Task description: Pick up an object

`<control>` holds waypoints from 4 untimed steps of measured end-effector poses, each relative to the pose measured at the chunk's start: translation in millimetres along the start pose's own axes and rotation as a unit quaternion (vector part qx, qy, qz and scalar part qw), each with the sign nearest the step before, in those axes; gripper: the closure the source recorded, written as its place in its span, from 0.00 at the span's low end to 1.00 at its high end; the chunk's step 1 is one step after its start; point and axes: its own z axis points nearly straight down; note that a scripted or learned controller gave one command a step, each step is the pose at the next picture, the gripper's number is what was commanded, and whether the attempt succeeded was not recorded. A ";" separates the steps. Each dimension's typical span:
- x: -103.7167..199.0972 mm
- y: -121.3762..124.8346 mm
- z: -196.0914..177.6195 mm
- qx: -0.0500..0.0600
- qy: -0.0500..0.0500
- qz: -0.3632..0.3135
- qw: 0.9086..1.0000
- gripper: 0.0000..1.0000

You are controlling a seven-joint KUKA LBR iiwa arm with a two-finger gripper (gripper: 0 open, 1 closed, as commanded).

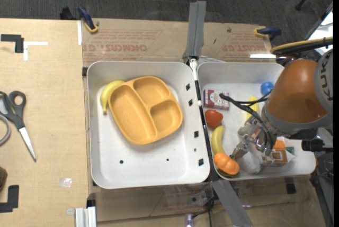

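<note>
You see two shallow white bins side by side on the bench. The left bin (106, 168) holds an orange divided plate (144, 109) with three compartments, tilted in the frame. A yellow banana (108, 92) curves along the plate's upper-left rim; the plate covers most of it.

The right bin (238, 68) holds the candidate objects. Note a small red-and-white carton (214, 99) near the dividing wall, a red tomato-like piece (213, 117) just below it, a second yellow banana (217, 139) below that, and an orange fruit-like piece (226, 164) at the bin's lower-left corner. A blue round item (266, 87) sits near the back, partly hidden by the arm. A small carton with green and orange print (278, 156) lies near the front wall, partly covered.

The arm's orange band (296, 94) blocks much of the right bin. The gripper (249, 147) sits low over the bin, between the second banana and the printed carton. Cables and linkage clutter this area, so you cannot tell how the gripper is set, nor whether it touches any object.

On the bench at far left, scissors (20, 123) lie well apart from both bins.
</note>
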 end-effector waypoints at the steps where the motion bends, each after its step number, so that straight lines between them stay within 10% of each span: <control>1: -76.0 58.0 -1.3 -0.001 -0.002 0.112 0.994 0.00; 3: -3.5 -7.6 0.1 0.000 0.000 0.082 0.997 0.00; 4: -95.3 1.1 -6.2 -0.001 -0.002 0.105 0.994 0.00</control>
